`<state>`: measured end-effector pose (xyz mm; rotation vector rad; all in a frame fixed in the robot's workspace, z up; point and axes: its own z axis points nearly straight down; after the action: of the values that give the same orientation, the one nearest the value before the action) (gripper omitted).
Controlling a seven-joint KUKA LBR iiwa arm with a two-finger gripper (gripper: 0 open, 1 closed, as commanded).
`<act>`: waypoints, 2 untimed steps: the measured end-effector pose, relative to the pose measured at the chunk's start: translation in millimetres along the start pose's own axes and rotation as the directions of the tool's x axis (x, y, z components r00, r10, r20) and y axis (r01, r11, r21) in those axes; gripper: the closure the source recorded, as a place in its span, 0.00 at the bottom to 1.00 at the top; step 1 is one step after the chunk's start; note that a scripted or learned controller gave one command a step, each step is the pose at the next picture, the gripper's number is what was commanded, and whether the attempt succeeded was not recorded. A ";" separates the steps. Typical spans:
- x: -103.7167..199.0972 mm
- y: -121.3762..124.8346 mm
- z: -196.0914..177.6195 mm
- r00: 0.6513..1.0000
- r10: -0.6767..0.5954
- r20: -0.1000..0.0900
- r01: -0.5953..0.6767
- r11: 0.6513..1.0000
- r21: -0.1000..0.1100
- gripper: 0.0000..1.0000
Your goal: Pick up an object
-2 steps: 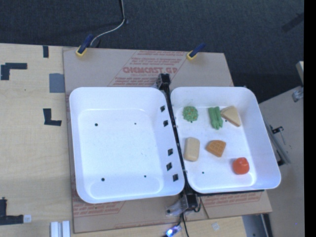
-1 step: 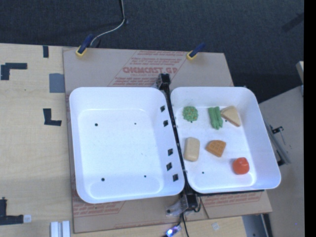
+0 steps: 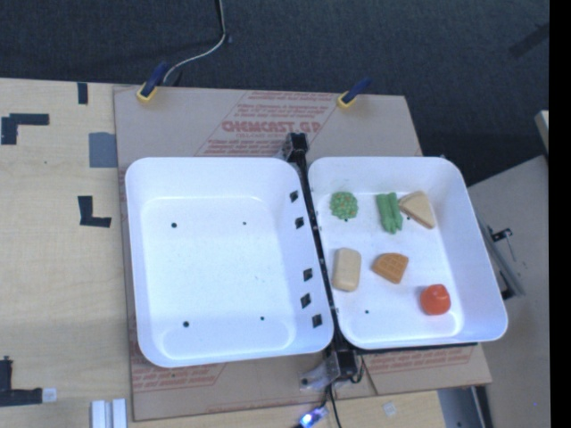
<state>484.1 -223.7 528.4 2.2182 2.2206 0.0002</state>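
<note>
The right shallow white plastic bin (image 3: 473,239) holds a round bumpy green piece (image 3: 343,206), a long green pod (image 3: 388,212), a tan wedge (image 3: 417,209), a beige block (image 3: 346,269), an orange waffle-like piece (image 3: 391,267) and a small red round object (image 3: 435,300). They all lie apart. The left white bin (image 3: 143,239) touches it.

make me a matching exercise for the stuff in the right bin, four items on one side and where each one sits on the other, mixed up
Things:
1. round green item
2. red item
3. tan wedge
4. pale beige block

Places in the right bin:
A. near the bin's bottom right corner in the camera view
B. low on the left, close to the divider between the bins
C. top right of the group, beside the long green item
D. top left of the group, near the divider

Pairs: 1-D, 2-A, 3-C, 4-B
</note>
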 end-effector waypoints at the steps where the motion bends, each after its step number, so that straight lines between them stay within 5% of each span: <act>1: 0.2 -0.1 29.1 1.000 0.001 -0.001 -0.001 1.000 0.005 0.00; 2: 16.8 -0.1 -8.8 1.000 0.000 0.000 0.000 1.000 -0.002 0.00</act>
<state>484.0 -206.9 537.1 2.2167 2.2199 0.0017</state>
